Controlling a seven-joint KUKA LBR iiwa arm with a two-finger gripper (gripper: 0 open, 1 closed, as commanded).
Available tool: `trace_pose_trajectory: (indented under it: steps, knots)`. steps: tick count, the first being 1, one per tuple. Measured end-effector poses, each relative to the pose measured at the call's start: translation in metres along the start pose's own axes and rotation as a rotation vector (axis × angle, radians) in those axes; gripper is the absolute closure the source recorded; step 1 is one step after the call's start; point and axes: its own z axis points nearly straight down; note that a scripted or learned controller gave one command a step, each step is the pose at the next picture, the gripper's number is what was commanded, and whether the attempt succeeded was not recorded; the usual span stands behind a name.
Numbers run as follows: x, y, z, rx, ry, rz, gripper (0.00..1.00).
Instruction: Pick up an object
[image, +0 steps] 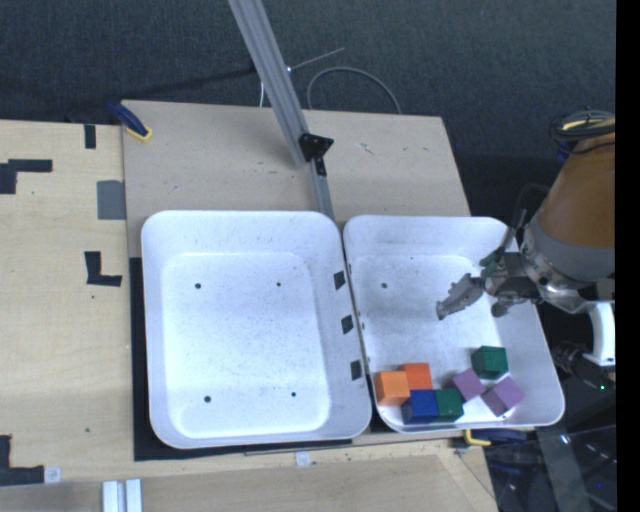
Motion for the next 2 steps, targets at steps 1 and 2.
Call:
trace_pose_trajectory:
  steps: [1,2]
  knots:
    - [0.008,-0.002,-0.245,-0.02,-0.004,-0.002,0.0]
    - [0.053,0.067,-0.167,-0.003,-0.002,-0.006,0.0]
